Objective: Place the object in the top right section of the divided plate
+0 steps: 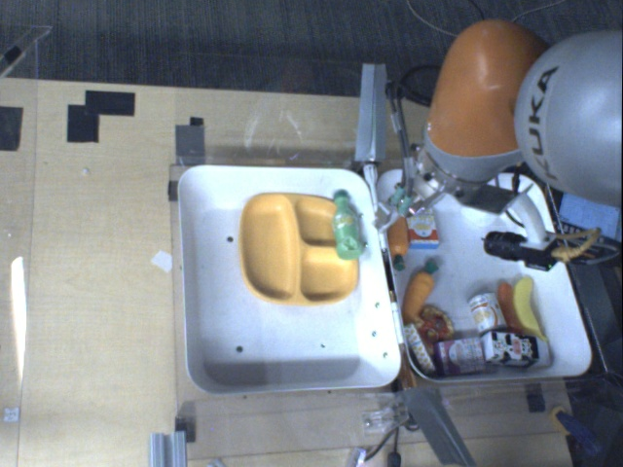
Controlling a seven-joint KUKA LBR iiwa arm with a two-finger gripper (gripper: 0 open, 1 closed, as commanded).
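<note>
A yellow divided plate (282,251) lies in the left bin (209,290). A green plastic bottle (346,226) rests along the plate's right edge, beside its top right section and partly over the rim. My gripper (402,205) hangs just right of the bottle, over the wall between the two bins, and is apart from the bottle. The wrist and the orange band above it hide much of the gripper, and I see nothing between its fingers.
The right bin (569,343) holds an orange item (397,237) and a small carton (422,230) just under the gripper, a carrot (419,295), a can (484,311), a banana (527,305) and a purple packet (465,354). A metal post (369,115) stands behind the bins.
</note>
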